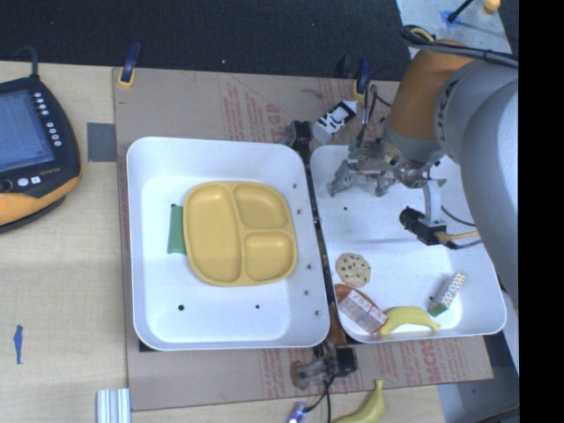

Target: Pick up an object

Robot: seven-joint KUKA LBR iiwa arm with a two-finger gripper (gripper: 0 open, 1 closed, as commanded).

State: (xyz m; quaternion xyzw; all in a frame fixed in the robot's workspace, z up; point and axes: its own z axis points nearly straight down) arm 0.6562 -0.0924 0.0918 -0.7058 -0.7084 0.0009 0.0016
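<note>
Camera view, end effector (359,181) near right bin (388,252) rim

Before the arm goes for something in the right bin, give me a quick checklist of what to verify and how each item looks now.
1. Pickable things in the right bin: ok. A cookie, a banana, a packet and a small bar lie there.
2. Gripper over that bin: ok, at its far end.
3. Gripper free of any thing: cannot tell.
4. Cookie lying apart from the rest: ok.
5. Banana and packet separate: not ok, they touch near the front rim.
6. Yellow tray out of the way: ok, it sits in the left bin.
</note>
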